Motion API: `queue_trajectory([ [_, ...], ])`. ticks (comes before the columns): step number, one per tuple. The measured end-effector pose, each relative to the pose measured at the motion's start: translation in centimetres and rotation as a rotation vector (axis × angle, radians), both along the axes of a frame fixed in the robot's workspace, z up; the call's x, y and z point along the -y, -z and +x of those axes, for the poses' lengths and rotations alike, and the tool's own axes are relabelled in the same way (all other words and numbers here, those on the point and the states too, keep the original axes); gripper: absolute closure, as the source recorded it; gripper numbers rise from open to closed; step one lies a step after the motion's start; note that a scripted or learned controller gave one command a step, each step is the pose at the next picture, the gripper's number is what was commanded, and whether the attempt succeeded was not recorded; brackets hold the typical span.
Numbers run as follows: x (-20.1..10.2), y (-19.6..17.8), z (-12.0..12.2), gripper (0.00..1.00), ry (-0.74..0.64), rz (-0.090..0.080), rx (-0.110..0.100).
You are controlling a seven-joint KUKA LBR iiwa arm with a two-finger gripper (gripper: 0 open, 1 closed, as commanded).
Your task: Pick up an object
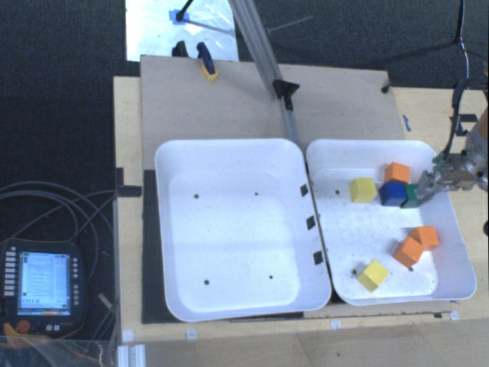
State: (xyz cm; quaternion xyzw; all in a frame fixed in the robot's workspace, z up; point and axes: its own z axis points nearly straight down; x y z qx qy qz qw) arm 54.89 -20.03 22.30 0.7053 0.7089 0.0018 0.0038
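Note:
The right bin (336, 274) holds several blocks. A yellow block (363, 189) lies left of a blue block (392, 194), with an orange block (396, 172) just behind them. A green block (412, 198) sits against the blue one's right side. My gripper (425, 187) reaches in from the right edge, and its tip is low at the green block, partly covering it. Two orange blocks (409, 251) (427, 237) touch each other nearer the front. A second yellow block (374, 274) lies at the front of the bin.
The left bin (229, 155) stands beside the right one. A grey pole (256, 33) slants over the board behind the bins. A teach pendant (42, 285) with cables lies at the lower left, off the bench.

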Motion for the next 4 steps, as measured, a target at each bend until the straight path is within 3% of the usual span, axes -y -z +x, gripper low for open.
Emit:
queue_trajectory([
  [2,-10.3,0.8,-0.5,1.00,-0.005,0.005,-0.007],
  [3,-15.5,-0.8,-0.7,1.00,-0.006,0.005,-0.004],
  [4,-20.1,-1.7,-2.6,1.00,-0.006,0.006,-0.007],
])
